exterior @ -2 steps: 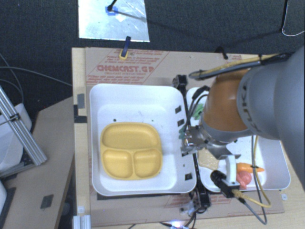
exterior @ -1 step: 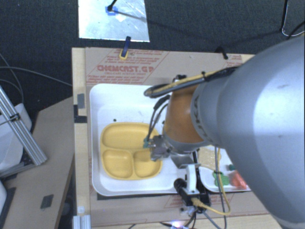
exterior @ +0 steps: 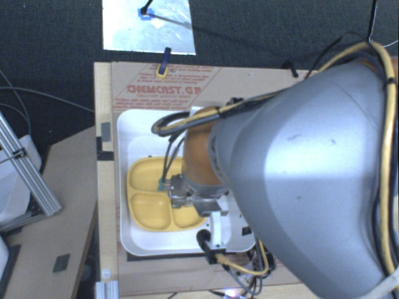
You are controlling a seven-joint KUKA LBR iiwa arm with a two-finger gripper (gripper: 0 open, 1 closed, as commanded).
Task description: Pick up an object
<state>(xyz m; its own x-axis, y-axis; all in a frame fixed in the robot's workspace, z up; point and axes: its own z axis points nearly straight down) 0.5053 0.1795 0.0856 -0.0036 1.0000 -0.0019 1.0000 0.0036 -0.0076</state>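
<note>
A yellow divided plate [exterior: 148, 193] lies in the left white bin [exterior: 127, 143], taking up its near half. My gripper [exterior: 174, 194] hangs low over the plate's right side, at or just above its surface. The grey arm with its orange band [exterior: 195, 156] reaches in from the right and covers the plate's right part and most of the bench. A small green spot [exterior: 163, 183] shows at the gripper's left edge; what it is cannot be made out.
A cardboard sheet with red lettering [exterior: 165, 90] lies under the bin's far end, with a small blue and yellow item [exterior: 164, 63] on it. A shiny sheet [exterior: 148, 16] lies behind. An aluminium frame [exterior: 26, 170] stands left. Cables [exterior: 244, 265] hang near the front.
</note>
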